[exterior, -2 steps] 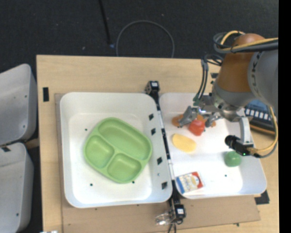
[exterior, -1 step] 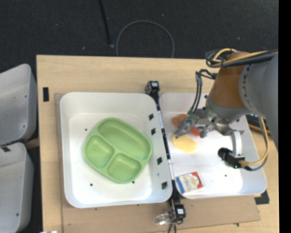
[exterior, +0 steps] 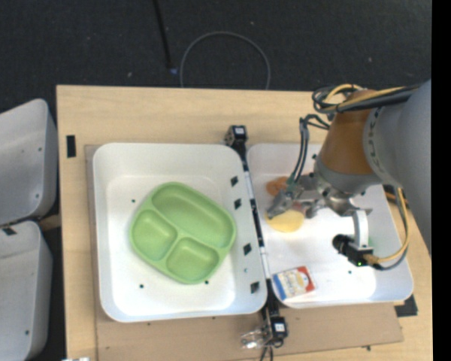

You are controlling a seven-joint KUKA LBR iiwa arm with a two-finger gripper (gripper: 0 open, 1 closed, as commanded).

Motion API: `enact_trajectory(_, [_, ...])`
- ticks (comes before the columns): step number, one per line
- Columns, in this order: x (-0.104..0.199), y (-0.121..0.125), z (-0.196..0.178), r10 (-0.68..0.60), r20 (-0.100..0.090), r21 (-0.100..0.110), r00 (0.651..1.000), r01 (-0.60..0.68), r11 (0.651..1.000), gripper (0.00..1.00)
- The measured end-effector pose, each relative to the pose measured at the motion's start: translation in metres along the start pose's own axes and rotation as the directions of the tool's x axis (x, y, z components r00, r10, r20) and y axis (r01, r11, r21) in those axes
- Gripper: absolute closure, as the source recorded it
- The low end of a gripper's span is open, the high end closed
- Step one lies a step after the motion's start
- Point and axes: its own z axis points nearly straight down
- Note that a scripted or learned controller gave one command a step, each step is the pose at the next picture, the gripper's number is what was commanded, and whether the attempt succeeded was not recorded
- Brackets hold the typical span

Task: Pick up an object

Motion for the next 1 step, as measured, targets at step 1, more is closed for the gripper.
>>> enact_trajectory(1, [-0.0003, 0.0014, -0.0125, 0.005, -0.002, -0.005, 1.0, -0.005, 1.0, 1.0])
